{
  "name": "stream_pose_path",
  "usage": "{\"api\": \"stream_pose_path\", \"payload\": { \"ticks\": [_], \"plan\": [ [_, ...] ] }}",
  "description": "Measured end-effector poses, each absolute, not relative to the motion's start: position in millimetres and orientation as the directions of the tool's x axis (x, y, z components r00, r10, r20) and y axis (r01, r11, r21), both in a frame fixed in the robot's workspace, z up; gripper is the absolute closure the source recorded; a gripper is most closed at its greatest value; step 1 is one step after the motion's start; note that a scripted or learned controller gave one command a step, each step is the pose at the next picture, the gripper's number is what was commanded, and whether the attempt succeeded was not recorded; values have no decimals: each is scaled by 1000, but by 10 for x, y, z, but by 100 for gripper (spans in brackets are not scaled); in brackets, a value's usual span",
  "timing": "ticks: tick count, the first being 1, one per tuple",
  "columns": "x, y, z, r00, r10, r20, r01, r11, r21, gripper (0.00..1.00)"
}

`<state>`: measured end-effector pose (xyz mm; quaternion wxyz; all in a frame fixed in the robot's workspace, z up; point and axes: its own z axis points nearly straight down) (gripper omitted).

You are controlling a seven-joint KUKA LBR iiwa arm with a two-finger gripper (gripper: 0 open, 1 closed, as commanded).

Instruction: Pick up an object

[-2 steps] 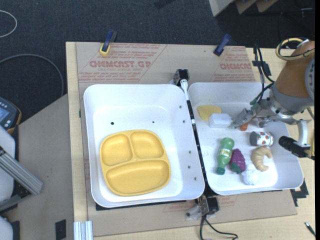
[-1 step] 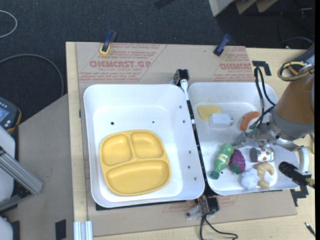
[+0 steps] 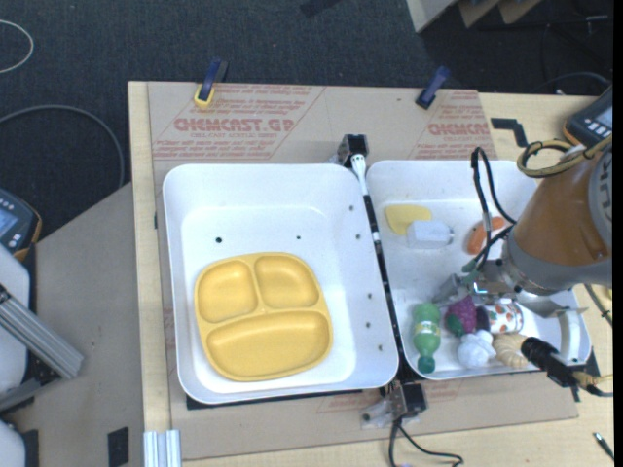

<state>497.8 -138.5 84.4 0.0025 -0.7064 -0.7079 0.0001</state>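
- Arm [image 3: 565,227] came in from the right side, orange band over the right bin's [image 3: 389,261] far-right part, wrist bent down toward the bin's near half.
- Gripper [image 3: 474,290] sat low among the clutter near the bin's middle; jaw state couldn't be told, fingers too small and buried in objects.
- Objects clustered at the right bin's near edge: green bottle [image 3: 425,331], purple toy [image 3: 463,314], white lump [image 3: 474,350], patterned white-red piece [image 3: 502,316].
- Gripper tip was just beside the purple toy; contact unclear.
- Yellow piece [image 3: 407,217] and small white item [image 3: 429,233] lay near the bin's far-left corner, touching or nearly.
- Left bin [image 3: 185,212] held a yellow divided plate [image 3: 261,314] toward its near-left corner.
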Motion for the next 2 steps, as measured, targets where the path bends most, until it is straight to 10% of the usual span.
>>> {"api": "stream_pose_path", "payload": {
  "ticks": [1, 2],
  "plan": [
    [4998, -1409, 950, 1, 1000, -1, 1000, -1, 3, 100],
    [5927, -745, 2006, -11, 1000, 0, 1000, 11, 19, 100]
  ]
}}
